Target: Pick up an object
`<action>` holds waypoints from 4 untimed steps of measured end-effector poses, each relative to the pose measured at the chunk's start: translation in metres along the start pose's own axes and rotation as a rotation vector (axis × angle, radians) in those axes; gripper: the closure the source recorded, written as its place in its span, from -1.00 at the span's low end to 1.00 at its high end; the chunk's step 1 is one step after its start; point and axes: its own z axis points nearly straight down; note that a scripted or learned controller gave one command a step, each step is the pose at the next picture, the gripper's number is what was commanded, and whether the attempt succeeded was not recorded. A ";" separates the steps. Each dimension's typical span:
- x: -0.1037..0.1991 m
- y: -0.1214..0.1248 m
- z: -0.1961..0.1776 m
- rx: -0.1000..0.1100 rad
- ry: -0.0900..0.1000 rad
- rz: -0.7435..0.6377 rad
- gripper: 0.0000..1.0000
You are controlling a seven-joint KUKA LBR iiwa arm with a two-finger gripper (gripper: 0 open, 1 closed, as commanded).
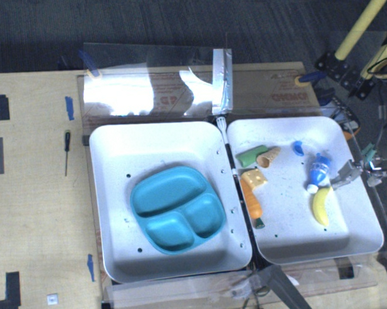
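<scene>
The right bin [362, 238] holds several small toys. A yellow banana [320, 207] lies near its right side, with a blue and white bottle [318, 170] just above it and a small blue piece [298, 148] further back. Toward the bin's left are a green piece [250, 155], a tan cone [268, 157], a yellow cheese-like block [254, 178] and an orange carrot [252, 202]. The toys lie apart or in loose pairs on the bin floor.
The left bin [108, 149] holds a blue divided plate [177, 208]. A small metal fitting [351, 171] sits at the right bin's right rim beside the bottle and banana. Clear plastic sheeting [157, 87] stands behind the bins. A yellow pole [362, 19] crosses the top right.
</scene>
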 end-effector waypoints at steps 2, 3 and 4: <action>0.011 0.102 0.149 -0.012 -0.007 -0.168 -1.00; 0.011 0.103 0.139 -0.015 -0.007 -0.168 1.00; 0.065 0.135 0.151 -0.005 -0.002 0.107 1.00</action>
